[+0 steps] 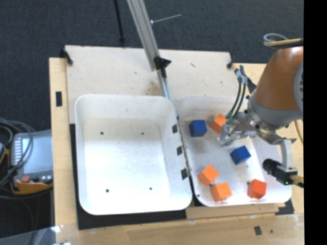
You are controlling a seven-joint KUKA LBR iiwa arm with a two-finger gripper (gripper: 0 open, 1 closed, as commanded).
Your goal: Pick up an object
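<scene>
Where the bench (59, 137) meets the floor, a dark grey carpet (51, 19) surrounds it on the far and left sides. The bench top is pale wood, and a speckled off-white board (117, 70) lies flat across its far half. A ribbed aluminium rail (143, 27) rises at a slant from a black clamp at the board's middle. At the left edge, a grey control pendant (30, 154) with an orange underside rests among black cables.

Two shallow white bins sit side by side, touching at their inner rims. Both are matte plastic with rounded corners. The left bin (82, 116) shows small dark dots on its floor. The right bin (186, 108) holds six small blocks: a blue cube (198, 128) near the far left, an orange block (219, 122) just beside it, a second blue cube (240, 154) at centre, two orange cubes (208, 174) (221, 191) near the front, and a red-orange block (257, 188) at the front right.

The arm's orange band (281, 78) and grey wrist hang over the right bin. The gripper (229, 135) sits low, between the orange block and the second blue cube. Whether it is spread or pressed together cannot be determined; no block is visible in it.
</scene>
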